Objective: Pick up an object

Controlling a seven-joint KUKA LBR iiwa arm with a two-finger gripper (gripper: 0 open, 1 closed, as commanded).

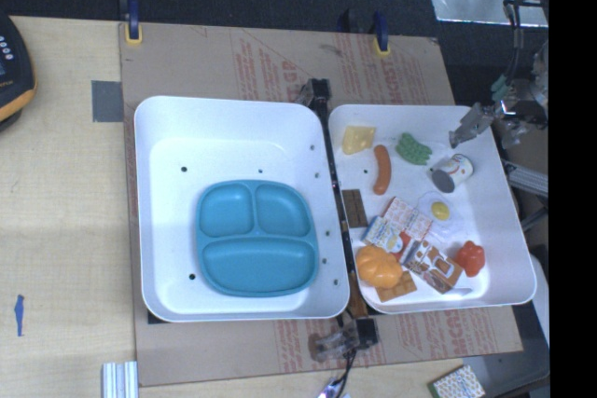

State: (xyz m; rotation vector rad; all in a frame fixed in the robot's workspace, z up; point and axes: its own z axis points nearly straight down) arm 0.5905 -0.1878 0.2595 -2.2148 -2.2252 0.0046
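Nearest the camera, in the right bin [519, 228], the front corner is crowded. An orange [378, 267] sits on a brown cracker [399, 287] and touches a carton [403, 226]. A second carton [432, 262] lies just beside a red pepper [471, 257]. In the left bin [159, 200] rests a blue plate [256, 238], well apart from all this.

Further back, a small yellow piece [440, 211] lies alone, then a can [451, 172] on its side. Behind these are a sausage [381, 170], a green piece [412, 148] and a yellow wedge [357, 139], each with bare floor around it.

At the far right rim hangs the gripper [464, 131], just above and beside the can. It holds nothing that I can see, and I cannot tell whether it is apart or together, as it is small and grey against the bin wall.

No one object is named, so the can, being closest, seems the likely pick. Nothing is lifted yet.

The risks, as I judge them:
- The can is round and lying down, so a closing grip could roll it aside.
- It sits near the wall, so a descent there could strike the rim.
- In the front cluster, a grab could catch two things at once or shove the orange off the cracker.
- The flat cartons give little to hold.
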